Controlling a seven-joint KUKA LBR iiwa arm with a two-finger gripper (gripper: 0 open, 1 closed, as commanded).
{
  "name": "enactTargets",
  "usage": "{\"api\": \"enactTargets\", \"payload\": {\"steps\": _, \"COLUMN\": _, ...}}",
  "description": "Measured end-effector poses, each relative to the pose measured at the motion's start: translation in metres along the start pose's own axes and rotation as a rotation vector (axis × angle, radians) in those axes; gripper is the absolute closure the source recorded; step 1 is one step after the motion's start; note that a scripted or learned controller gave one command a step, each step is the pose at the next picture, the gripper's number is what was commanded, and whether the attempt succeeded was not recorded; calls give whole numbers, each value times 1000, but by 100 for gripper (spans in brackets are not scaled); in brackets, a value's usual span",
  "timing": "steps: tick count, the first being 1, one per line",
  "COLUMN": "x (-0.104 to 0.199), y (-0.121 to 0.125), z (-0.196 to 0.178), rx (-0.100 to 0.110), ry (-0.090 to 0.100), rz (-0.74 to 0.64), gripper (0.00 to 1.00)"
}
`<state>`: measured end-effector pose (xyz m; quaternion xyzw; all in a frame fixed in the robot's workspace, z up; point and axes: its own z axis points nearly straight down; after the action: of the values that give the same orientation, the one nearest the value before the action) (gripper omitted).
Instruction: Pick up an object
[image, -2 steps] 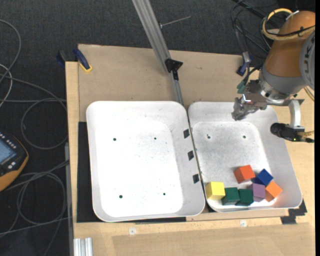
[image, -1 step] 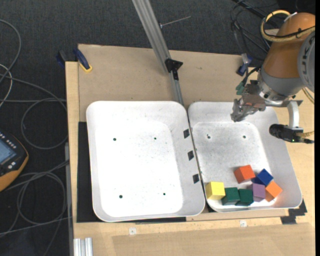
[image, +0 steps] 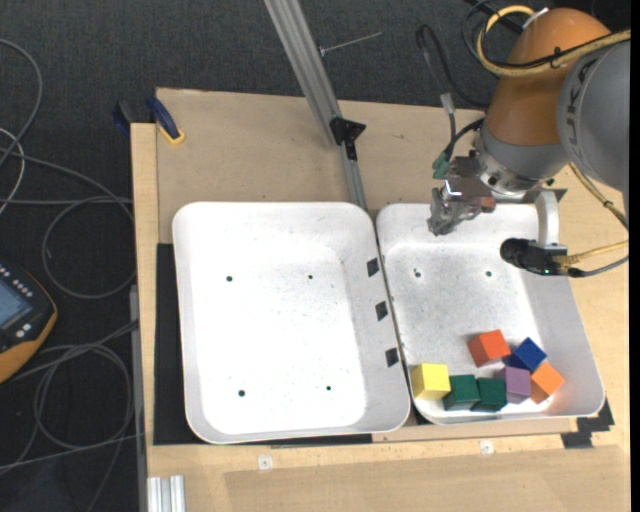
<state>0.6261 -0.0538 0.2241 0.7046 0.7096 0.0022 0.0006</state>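
Reaching in from the right, the arm hangs over the far end of the right bin. It is grey with an orange band near the wrist. The gripper points down at the bin's far left corner, just above the white floor. Nothing sits between its fingers. (They are small and dark from up here, so it is too hard to tell if they are apart or together.)

The blocks lie well apart from the gripper, all crowded at the near end of the right bin. The yellow block is on the left of the group. Next to it are two green blocks, side by side against the near wall. The red block sits a bit farther in. The blue block is just to its right, the purple block is under that, and the orange block is by the right wall.

The left bin sits beside the right one, and black clips join them.
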Motion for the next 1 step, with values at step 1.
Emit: {"api": "enactTargets", "payload": {"steps": 1, "x": 57, "y": 2, "z": 5, "rx": 5, "ry": 0, "rz": 0, "gripper": 100}}
